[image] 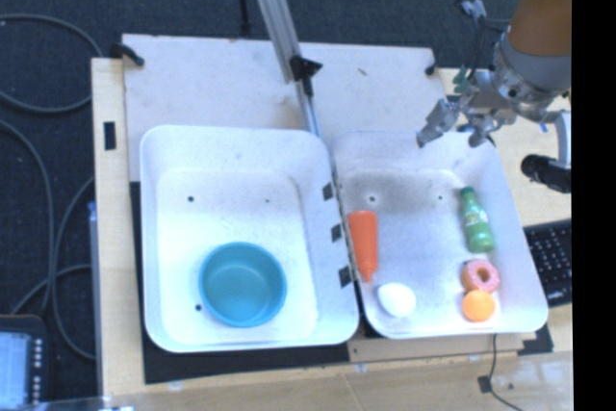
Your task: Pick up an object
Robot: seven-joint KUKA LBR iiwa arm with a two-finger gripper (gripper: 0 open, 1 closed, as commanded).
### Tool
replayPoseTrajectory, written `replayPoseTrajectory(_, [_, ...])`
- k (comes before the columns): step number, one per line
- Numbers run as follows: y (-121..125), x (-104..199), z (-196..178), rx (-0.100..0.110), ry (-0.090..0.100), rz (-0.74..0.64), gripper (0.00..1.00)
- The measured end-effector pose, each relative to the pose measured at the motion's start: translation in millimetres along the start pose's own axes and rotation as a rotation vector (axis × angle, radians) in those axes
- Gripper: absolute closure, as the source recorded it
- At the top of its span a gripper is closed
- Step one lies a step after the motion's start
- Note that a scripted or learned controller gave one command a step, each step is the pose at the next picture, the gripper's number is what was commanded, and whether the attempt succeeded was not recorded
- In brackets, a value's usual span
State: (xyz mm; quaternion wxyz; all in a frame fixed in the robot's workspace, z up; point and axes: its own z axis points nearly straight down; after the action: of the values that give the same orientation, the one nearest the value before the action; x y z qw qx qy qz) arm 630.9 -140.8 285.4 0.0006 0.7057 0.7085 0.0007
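Hovering at the upper right of the frame, the gripper [454, 128] sits over the far rim of the right bin [414, 192], with the orange-banded arm [539, 19] rising behind it toward the top right corner. Two grey fingers [430, 130] splay out visibly apart, nothing between them; gripper carries no object.

Right bin contents, all resting on the bin floor:
- orange carrot-shaped piece [363, 244], lying lengthwise along the bin's left wall, middle of frame
- white egg-like object [396, 299], just below the carrot, near the bin's lower edge
- green bottle [475, 220], lying along the right wall, lower right of the gripper and apart from it
- pink ring doughnut [480, 276], just below the bottle
- small orange ball [478, 305], touching or nearly touching the doughnut's lower side, lower right corner of the bin

Left bin [236, 159], centre-left of frame: one blue bowl [243, 284], upright, in its lower half.

Metal post [272, 0] slants down from top centre to the gap between the bins. Black keyboard [547, 260] at the right edge.
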Motion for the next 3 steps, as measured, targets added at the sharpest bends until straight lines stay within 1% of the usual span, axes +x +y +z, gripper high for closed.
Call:
replayPoseTrajectory(1, [7.0, -1.5, 61.1, 0.006, -0.003, 0.004, 0.0])
replayPoseTrajectory(2, [2.5, -9.3, 106.6, 0.007, -0.003, 0.007, 0.0])
replayPoseTrajectory(3, [5.8, -10.8, 150.1, 0.006, -0.003, 0.01, 0.0])
